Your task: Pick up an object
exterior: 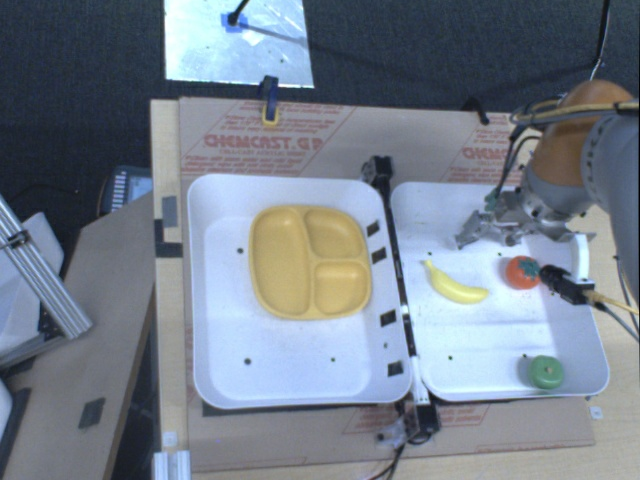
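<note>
Here I am, reaching in from the right over the right bin [600, 373], my pincer [489, 236] low above its far half, near the back wall. The pincer stands apart, splayed wide, and there is nothing between its tips, just bare white floor beneath. The pickings all lie in this same bin. Closest to me is the yellow banana [457, 285], lying on the floor just in front of the pincer, slanted with one end toward the divider between the bins, not touching me. To its right, near but apart from it, sits a small red fruit [521, 272] with a green top, round and upright. Further forward, down in the near right corner of the bin and well apart from the other two, rests a green round fruit [545, 371]. Over in the left bin [205, 298], a yellow divided plate [308, 261] lies flat around the middle, three compartments showing, nothing in any of them. Both bins sit side by side on a cardboard sheet [330, 133] with red lettering, and a yellow and blue clamp [270, 101] grips its far edge. Beyond that, a shiny silver sheet [238, 28] lies on the dark floor.
</note>
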